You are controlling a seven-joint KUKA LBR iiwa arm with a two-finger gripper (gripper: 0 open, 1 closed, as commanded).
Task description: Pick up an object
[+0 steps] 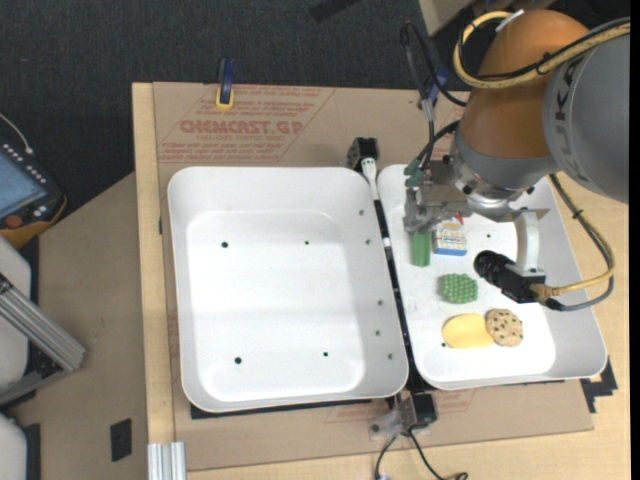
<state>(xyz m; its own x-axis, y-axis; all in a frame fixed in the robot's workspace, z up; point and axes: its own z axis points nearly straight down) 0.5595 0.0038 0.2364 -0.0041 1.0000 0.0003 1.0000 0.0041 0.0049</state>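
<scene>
Green block [420, 249] stands just below the gripper [432, 211], whose grip state I cannot tell.

white bins [270, 198], green ball [459, 288], yellow lemon [464, 332]

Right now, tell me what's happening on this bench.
The robot arm has reached into the right bin, its gripper low over a green stick-like object and a small carton. I can't tell whether anything is gripped. A green round piece, yellow lump and cookie lie nearer the front.
</scene>
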